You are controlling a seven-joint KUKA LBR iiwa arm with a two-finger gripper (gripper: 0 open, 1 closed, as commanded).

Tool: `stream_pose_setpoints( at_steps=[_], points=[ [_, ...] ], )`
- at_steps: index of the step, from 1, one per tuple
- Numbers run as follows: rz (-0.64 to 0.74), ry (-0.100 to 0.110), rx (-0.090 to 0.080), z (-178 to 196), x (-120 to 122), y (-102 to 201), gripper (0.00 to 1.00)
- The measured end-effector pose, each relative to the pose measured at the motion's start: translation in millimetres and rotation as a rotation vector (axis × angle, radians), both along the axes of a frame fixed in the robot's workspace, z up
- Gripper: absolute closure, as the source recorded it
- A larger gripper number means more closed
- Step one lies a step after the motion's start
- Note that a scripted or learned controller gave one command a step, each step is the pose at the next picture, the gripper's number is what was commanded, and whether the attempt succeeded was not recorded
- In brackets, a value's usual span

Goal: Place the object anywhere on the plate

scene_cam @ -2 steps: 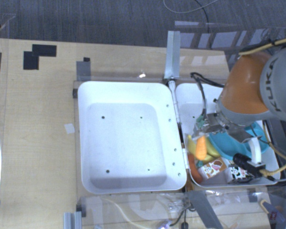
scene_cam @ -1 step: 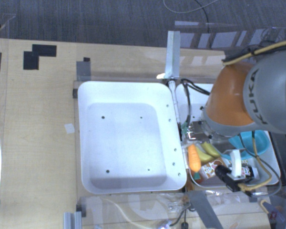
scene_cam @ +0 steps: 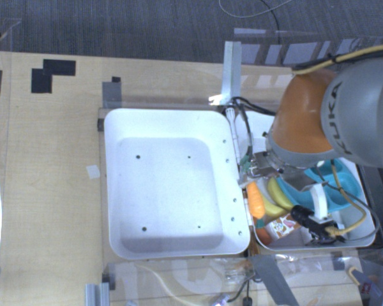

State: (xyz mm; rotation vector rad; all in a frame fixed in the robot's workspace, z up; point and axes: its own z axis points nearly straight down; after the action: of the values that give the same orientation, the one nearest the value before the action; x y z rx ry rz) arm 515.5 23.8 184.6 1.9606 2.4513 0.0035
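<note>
Arm is reaching in from the right and hanging low over the right bin, its bulk covering most of that bin. Hand is sitting under the orange band, and the wrist is masking it, so I cannot tell whether it is spread or pressed together, and nothing is showing as gripped. Blue plate is lying just to the hand's right, partly under the arm, with only a slice of its rim and floor showing. Banana, yellow-green, is lying just to the hand's left, close against it; whether it is touching the plate is unclear. Carrot is lying farther left of the hand, beside the banana, along the bin wall that is meeting the left bin. A small printed packet is resting below the hand, toward the near rim, off the plate. Which of these is the task's object is not determinable; all three are staying in the right bin. The left bin is sitting well to the hand's left on the pale tabletop.
</note>
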Motion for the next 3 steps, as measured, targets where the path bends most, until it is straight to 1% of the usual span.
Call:
stream_pose_setpoints(
  at_steps=[1,2,3],
  points=[
    [-0.126,0.001,0.000,8,5,-14,1.00],
    [-0.166,0.004,0.000,-1,-29,40,1.00],
    [-0.521,0.004,0.001,-8,-29,120,1.00]
  ],
)
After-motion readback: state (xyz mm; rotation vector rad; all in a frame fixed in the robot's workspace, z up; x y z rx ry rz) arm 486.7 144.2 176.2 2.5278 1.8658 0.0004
